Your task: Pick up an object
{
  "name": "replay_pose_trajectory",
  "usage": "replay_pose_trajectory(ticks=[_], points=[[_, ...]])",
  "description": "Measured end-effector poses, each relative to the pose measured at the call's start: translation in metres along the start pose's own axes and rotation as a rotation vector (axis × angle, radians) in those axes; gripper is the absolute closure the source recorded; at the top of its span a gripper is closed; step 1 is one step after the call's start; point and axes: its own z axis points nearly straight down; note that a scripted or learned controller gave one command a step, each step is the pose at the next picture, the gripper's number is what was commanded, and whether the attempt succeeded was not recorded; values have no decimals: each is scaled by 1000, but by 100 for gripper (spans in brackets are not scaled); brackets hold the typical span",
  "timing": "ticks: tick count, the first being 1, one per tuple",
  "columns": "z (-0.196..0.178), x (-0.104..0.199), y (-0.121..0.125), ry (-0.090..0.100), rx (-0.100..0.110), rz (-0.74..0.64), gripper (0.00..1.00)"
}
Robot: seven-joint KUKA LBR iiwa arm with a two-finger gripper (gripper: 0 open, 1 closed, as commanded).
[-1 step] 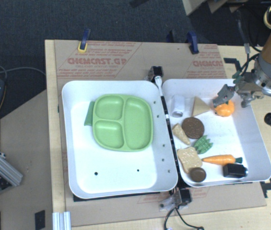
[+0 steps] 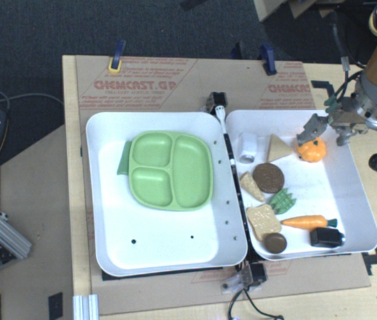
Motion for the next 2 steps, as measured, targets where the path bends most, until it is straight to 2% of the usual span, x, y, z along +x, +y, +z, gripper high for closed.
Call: replay_pose_trajectory(ticks=[2], points=[[87,-6,-1,1,4,0,0]])
